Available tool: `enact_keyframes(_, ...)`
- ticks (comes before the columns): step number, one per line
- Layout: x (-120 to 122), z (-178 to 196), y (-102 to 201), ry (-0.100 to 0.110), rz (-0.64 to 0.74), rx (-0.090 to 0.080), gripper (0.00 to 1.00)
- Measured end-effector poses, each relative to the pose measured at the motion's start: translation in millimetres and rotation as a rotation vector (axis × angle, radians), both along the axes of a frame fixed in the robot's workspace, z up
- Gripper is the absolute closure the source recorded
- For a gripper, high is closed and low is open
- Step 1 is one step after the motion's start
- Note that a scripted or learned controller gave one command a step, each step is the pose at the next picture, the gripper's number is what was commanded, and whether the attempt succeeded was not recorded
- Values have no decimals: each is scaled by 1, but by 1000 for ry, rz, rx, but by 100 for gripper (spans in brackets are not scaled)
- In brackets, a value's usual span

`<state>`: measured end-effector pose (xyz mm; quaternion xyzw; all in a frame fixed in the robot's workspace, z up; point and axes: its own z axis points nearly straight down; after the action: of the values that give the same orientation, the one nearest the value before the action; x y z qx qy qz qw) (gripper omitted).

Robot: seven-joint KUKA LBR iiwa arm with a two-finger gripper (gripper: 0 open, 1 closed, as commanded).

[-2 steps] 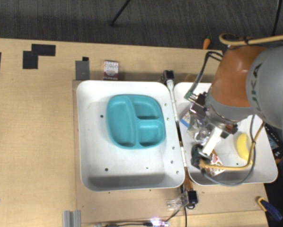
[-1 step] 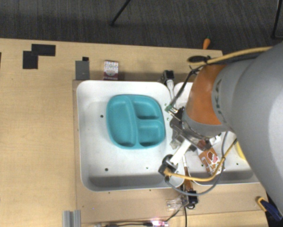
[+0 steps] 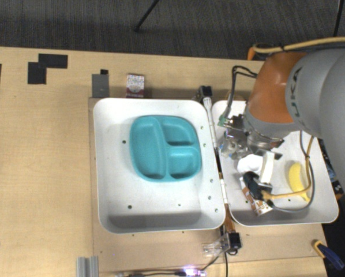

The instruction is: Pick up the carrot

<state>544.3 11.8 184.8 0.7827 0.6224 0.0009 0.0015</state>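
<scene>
The hand (image 3: 235, 145) sits low over the far left part of the right bin (image 3: 319, 211), close to the wall that this bin shares with its neighbour, and the grey arm (image 3: 328, 91) with its orange band (image 3: 272, 91) covers much of it from above. Whether the hand is spread or pressed together cannot be told from this slant, and nothing can be seen pinched in it. A small orange-brown piece (image 3: 259, 205), possibly the carrot, though it is too small and too crowded by robot parts to be sure, lies in the near part of the right bin, nearer than the hand and a little to its right, apart from it. A yellow curved thing (image 3: 298, 178), shaped like a banana, lies in the same bin to the right of the hand, well clear of the left wall. The left bin (image 3: 106, 172) holds a teal divided plate (image 3: 164, 148), lying flat around the bin's middle, with one long compartment on its left and two smaller ones on its right. On the bench (image 3: 40, 172), just beyond the far edge of the left bin, stand a small grey block (image 3: 100, 85) and, to its right, a small patterned cube (image 3: 135, 84), near each other but not touching. Black flat marks (image 3: 47, 67) show on the bench at the far left.
</scene>
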Motion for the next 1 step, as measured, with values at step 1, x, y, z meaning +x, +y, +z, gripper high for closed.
enact_keyframes(1,-47,-1,-29,5,-327,3,100)
